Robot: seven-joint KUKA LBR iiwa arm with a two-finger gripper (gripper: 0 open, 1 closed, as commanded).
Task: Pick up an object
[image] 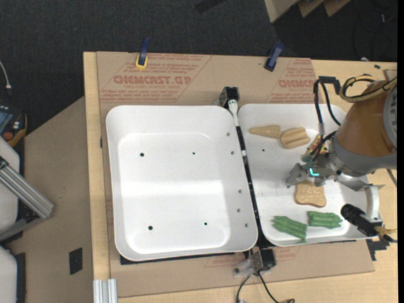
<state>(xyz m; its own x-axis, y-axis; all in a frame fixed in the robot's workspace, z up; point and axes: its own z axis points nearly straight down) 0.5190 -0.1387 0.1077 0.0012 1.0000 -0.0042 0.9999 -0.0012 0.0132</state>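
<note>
My gripper (307,177) hangs low over the right bin (271,169), directly above the top edge of a tan toast-shaped piece (310,197). Nothing shows between the fingers. Two green bean-like pieces lie near the bin's front edge, one (290,226) to the left and one (324,219) to the right. At the back of the bin rest a pale tan elongated piece (265,131) and a rounder bread-like piece (294,137).
The left bin (126,169) sits beside the right one, a black divider strip (246,175) between them. The arm's orange band (369,128) and cables cover the right bin's far right side. A brown board lies under both bins.
</note>
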